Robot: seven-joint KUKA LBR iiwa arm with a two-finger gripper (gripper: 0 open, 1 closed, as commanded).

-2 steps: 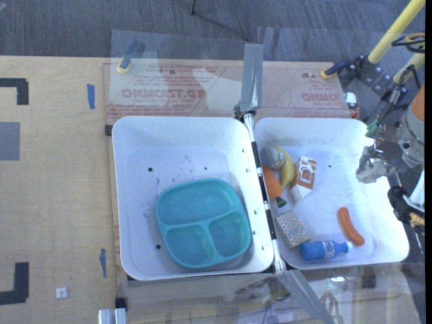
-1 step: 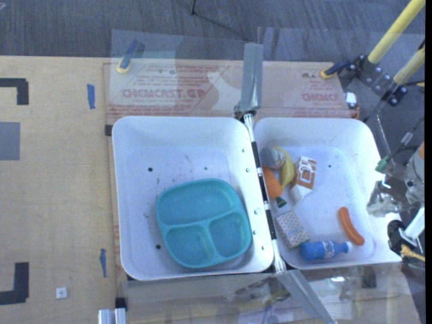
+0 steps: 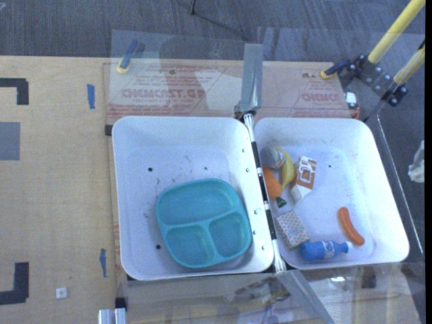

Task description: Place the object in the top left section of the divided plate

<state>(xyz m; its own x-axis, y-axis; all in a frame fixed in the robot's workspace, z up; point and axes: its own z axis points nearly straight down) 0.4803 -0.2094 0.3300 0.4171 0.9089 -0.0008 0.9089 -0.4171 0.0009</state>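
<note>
Since the task names no particular object, the layout is best read from the left across the wooden tabletop [image 3: 54,201]. The left bin [image 3: 135,147] holds the teal divided plate [image 3: 160,211], lying flat and turned slightly, low and right of that bin's middle. It has three wells: one wide section [image 3: 196,201] across its upper half and two smaller ones below it. I judge the wide upper well, toward its left end, to be the "top left" target.

Just across the seam between the bins, the right bin [image 3: 337,154] carries all the loose things. A banana [image 3: 286,167] and an orange carrot-like piece [image 3: 273,183] lie against the bin's left wall, both long axes running roughly top to bottom. A small white carton [image 3: 306,173] lies just beside them, a checked packet [image 3: 291,228] lower down, and a blue bottle [image 3: 322,250] on its side along the bottom edge, its axis left to right. An orange sausage [image 3: 350,225] lies well apart to the right, slanting.

The pincer's state I cannot tell from this view. Since the arm reaches in from the right, any pick would probably be carried leftward over the seam to the plate, and the sausage, alone in open space, looks the easiest to take hold of.
</note>
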